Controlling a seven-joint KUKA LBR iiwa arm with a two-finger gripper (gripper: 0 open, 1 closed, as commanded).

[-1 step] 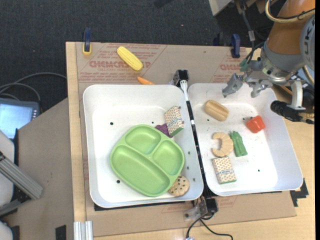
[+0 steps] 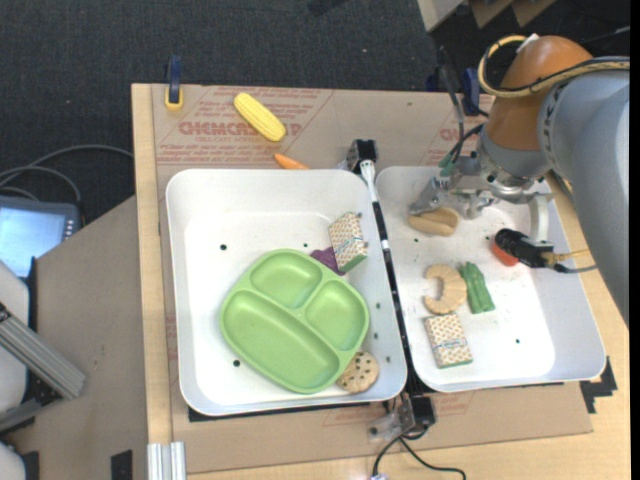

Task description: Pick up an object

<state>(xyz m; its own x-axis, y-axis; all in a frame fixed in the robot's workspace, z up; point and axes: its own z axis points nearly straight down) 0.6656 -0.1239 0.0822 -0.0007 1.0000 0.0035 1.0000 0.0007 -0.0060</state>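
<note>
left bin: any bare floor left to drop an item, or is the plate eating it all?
Left bin: bare floor along the far and left walls, beyond the green plate. Crowded at its right wall: patterned box, purple piece, cookie. Right bin: near-right corner is free, past the second box.

Cardboard-topped bench (image 2: 210, 118): behind the left bin (image 2: 190, 268), a corn cob (image 2: 259, 116); right bin (image 2: 560, 358) alongside.

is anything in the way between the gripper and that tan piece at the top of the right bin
Nothing visible. The gripper hangs right over the tan piece near the right bin's far left corner; the other items there lie nearer the camera.
</note>
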